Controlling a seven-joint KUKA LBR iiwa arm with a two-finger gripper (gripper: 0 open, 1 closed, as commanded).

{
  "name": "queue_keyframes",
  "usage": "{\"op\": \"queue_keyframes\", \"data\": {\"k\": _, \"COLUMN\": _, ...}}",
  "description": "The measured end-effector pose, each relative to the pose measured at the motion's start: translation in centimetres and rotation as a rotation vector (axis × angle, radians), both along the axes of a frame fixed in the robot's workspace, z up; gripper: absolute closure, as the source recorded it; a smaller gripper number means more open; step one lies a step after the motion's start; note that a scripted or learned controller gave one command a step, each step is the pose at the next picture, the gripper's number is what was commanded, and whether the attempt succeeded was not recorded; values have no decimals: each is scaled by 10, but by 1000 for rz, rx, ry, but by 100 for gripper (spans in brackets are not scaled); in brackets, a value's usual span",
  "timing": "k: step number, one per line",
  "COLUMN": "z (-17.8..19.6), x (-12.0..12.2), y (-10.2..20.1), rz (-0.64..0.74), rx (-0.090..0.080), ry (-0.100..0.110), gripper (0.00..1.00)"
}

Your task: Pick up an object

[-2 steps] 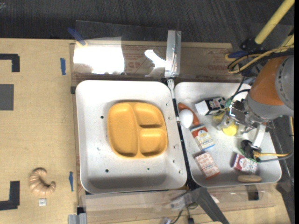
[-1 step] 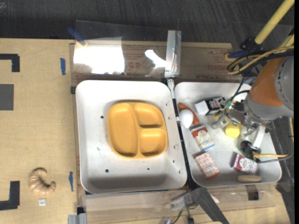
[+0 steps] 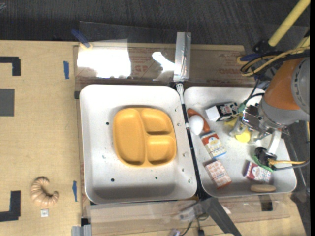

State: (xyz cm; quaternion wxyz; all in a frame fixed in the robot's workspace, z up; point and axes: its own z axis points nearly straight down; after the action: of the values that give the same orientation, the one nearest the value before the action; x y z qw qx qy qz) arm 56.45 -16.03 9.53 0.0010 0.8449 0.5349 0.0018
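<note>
**Colleague:** Where is the end effector?

**Operator:** I see my end effector over the far half of the right bin, on the grey arm that reaches in from the right. From this high, slanted view I cannot tell how far open it is. I see nothing held in it.

**Colleague:** What could it pick up?

**Operator:** Closest is a small yellow object, lying on the bin floor just beside the end effector, on its near side. I cannot tell whether the two touch. A black and white item and a small white box lie just to the left, near the far wall. Further left, against the dividing wall, a white egg-shaped piece touches an orange piece.

**Colleague:** And nearer the camera?

**Operator:** A little carton with a red picture lies mid-bin, and a reddish packet lies nearer the front. A red and white packet sits in the front right corner, with a brown stick beside it against the front wall.

**Colleague:** The rest of the counter?

**Operator:** The left bin holds a yellow compartment tray at its centre. A curled beige toy lies on the counter, well apart from both bins.
</note>
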Motion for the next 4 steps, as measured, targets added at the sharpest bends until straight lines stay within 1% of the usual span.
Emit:
{"op": "queue_keyframes", "data": {"k": 1, "z": 5, "x": -41, "y": 45, "rz": -258, "rx": 4, "ry": 13, "gripper": 100}}
{"op": "queue_keyframes", "data": {"k": 2, "z": 201, "x": 4, "y": 101, "rz": -494, "rx": 1, "ry": 4, "gripper": 100}}
{"op": "queue_keyframes", "data": {"k": 3, "z": 268, "x": 5, "y": 50, "rz": -616, "rx": -1, "ry": 6, "gripper": 100}}
{"op": "queue_keyframes", "data": {"k": 4, "z": 217, "x": -43, "y": 38, "rz": -508, "rx": -1, "ry": 14, "gripper": 100}}
